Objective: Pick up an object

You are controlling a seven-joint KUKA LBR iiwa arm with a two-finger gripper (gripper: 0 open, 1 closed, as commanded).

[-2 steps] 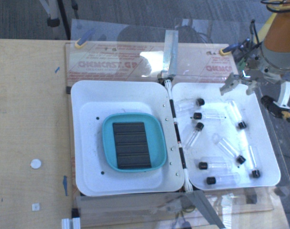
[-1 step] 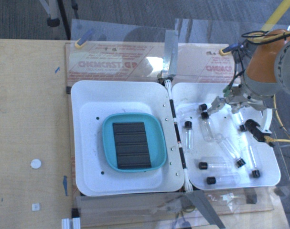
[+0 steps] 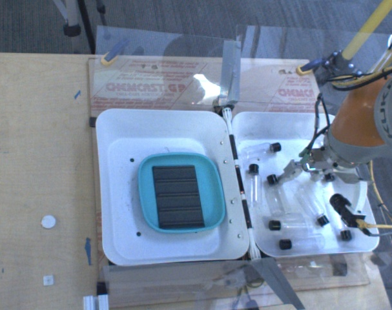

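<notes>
While the wooden bench (image 3: 34,141) lies mostly bare on the left, a small white disc (image 3: 48,222) rests on it, well apart from the bins. Next comes the left shallow white bin (image 3: 115,134), which holds a teal rounded-square plastic tray (image 3: 181,191) carrying a dark grey ribbed rectangular block (image 3: 177,197) in its middle. Right of the divider, the right shallow white bin (image 3: 247,124) holds several clear plastic tubes with black caps (image 3: 271,179) (scattered from the far left corner to the near edge, some hard to make out against the white floor). Over this bin's right half hangs the grey arm with its orange band (image 3: 357,118), and its two-finger gripper (image 3: 296,170) points left, just beside one capped tube. Whether anything sits in the gripper, or how it is set, cannot be told from this view.
</notes>
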